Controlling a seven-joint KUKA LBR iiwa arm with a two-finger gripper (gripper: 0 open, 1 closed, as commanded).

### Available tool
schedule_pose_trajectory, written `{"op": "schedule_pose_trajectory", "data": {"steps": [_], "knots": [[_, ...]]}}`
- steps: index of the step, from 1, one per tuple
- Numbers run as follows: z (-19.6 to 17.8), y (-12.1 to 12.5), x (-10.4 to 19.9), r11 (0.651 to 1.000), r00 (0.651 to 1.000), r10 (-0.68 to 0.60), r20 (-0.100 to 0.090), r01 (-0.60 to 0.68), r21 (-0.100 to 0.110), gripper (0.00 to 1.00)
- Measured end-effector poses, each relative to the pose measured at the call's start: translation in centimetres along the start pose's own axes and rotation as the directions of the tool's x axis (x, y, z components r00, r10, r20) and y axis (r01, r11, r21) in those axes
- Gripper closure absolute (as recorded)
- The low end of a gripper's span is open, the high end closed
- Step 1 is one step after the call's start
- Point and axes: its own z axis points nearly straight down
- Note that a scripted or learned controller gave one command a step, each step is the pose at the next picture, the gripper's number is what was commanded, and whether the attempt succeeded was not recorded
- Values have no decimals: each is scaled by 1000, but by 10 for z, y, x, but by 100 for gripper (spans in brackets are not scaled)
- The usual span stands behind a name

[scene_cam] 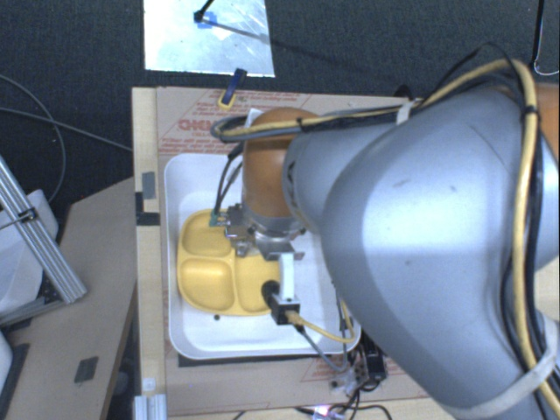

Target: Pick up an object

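Note:
A yellow divided tray (pixel 206 275) lies in the left part of a shallow white bin (pixel 178 326). My gripper (pixel 260 245) hangs directly over the tray's right side, under the orange band of the wrist. The wrist body hides the tray's right edge and whatever lies beneath it. Nothing can be seen held. The arm's big grey body covers the right half of the view.
The bin rests on a cardboard sheet (pixel 188 122). A small blue and yellow object (pixel 232 88) lies at the cardboard's far edge. A shiny foil sheet (pixel 208 23) lies on the dark floor beyond. An aluminium frame (pixel 35 234) stands at the left.

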Motion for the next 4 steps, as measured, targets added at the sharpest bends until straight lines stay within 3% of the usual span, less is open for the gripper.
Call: {"op": "schedule_pose_trajectory", "data": {"steps": [1, 2, 3, 4], "knots": [[-1, -42, 18, 1000, 1000, 7, 16, -7, -21, 100], [-155, -54, 36, 1000, 1000, -10, -12, 10, -10, 100], [-35, -15, 39, 1000, 1000, -4, 0, 4, 9, 100], [-5, 42, 40, 1000, 1000, -8, -6, 8, -1, 100]]}}
